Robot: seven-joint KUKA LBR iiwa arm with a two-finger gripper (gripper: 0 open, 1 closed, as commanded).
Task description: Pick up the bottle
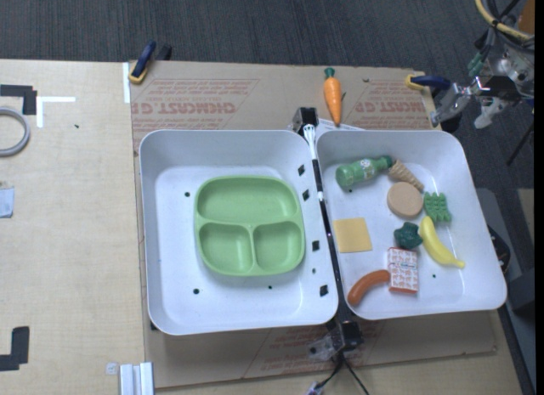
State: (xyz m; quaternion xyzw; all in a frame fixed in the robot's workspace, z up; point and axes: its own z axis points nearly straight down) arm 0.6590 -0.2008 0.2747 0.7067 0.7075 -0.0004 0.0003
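Lying on its side near the upper left of the right bin (476,215), the green bottle (363,172) points its cap toward an ice cream cone (407,176) just beside it. Below the cone sit a round tan cookie (405,200) and a green ridged toy (437,207), with a banana (439,243) and a dark green broccoli (408,235) lower down. A yellow cheese slice (352,234), a small red-and-white carton (403,270) and a sausage (367,285) fill the lower part. The left bin (161,240) holds a green divided plate (250,226). A toy carrot (331,95) rests on the bench (59,240) above the bins. The end effector (463,100) hangs off the right bin's upper right corner, well apart from the bottle; whether it is apart or together cannot be told.
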